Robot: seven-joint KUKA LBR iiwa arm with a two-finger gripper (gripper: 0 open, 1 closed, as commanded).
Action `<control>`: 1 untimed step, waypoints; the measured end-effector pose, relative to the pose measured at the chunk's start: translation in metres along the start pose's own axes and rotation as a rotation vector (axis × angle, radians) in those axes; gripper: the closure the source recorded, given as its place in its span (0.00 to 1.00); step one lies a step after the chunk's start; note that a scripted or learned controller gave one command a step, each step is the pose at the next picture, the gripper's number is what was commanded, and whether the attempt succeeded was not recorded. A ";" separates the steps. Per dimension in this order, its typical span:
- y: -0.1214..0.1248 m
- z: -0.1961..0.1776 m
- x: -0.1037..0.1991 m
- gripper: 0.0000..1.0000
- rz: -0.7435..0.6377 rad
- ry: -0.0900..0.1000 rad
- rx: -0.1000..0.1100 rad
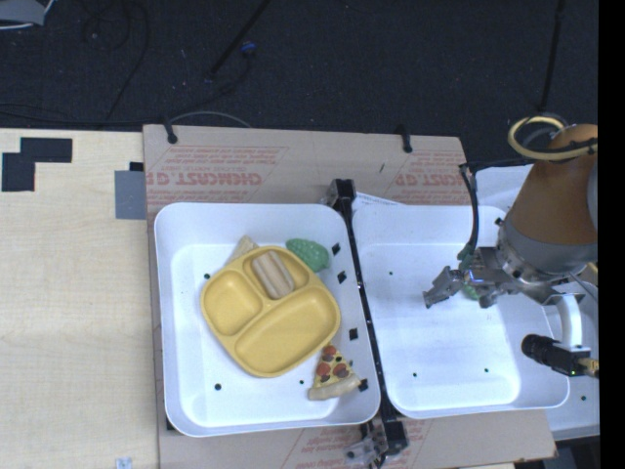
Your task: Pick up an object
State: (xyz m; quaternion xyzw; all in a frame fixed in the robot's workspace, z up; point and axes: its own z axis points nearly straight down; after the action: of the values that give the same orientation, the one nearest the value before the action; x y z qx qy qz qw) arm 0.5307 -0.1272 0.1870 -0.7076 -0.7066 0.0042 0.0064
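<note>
While the yellow divided tray (269,322) lies in the left bin (186,262) with a hot dog (272,274) in its 12 o'clock compartment, a green piece (309,253) sits at its 1 o'clock and a pizza slice (333,374) at 5. Over the right bin (439,379), the gripper (441,290) hangs with jaws spread, holding nothing.

Two white bins, the left bin (186,262) and the right bin (439,379), sit side by side on cardboard (293,169). The cardboard lies on a pale wooden bench (68,311). Black cables (234,47) trail across the dark floor behind.
</note>
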 end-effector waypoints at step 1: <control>0.003 -0.005 0.000 0.00 -0.001 -0.002 -0.011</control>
State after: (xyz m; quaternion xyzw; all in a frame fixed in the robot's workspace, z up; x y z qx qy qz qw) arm 0.5334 -0.1275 0.1921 -0.7071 -0.7071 0.0010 0.0021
